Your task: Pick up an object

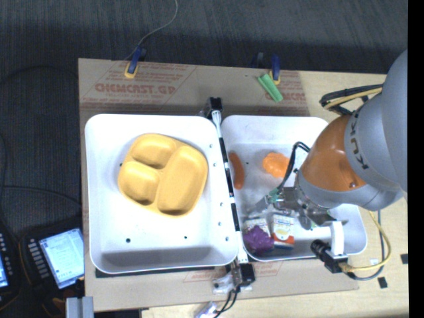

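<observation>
Arm low over the right bin, above a small pile of objects.

At the near edge of the right bin (344, 247) lies a purple object (258, 238), touching a small white carton (283, 228). The gripper (286, 203) is just above them; whether it is clenched or released I cannot tell. Further back lie an orange object (275, 163) and a reddish one (236, 169) beside the wall. The left bin (106, 244) holds a yellow divided tray (163, 173). Far on the bench lies a green marker (270, 87).
</observation>
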Action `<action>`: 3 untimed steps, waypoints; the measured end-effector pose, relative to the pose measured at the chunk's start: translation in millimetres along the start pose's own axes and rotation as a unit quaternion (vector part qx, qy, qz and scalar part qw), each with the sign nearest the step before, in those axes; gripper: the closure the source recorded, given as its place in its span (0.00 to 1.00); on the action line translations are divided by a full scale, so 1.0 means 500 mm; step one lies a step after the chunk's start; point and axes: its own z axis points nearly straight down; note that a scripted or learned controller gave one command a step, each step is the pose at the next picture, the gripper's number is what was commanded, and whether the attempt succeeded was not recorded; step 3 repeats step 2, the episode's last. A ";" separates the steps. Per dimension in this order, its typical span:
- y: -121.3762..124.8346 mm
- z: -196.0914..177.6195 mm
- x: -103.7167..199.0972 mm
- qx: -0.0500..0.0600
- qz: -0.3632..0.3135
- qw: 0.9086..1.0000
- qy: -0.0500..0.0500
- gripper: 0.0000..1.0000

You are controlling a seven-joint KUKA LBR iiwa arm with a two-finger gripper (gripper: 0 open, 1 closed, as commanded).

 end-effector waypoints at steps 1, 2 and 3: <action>0.000 0.000 -0.001 0.000 -0.001 1.000 0.001 0.00; 0.000 0.000 -0.002 0.000 -0.001 1.000 0.001 0.00; 0.000 0.000 -0.002 0.000 -0.001 1.000 0.001 0.00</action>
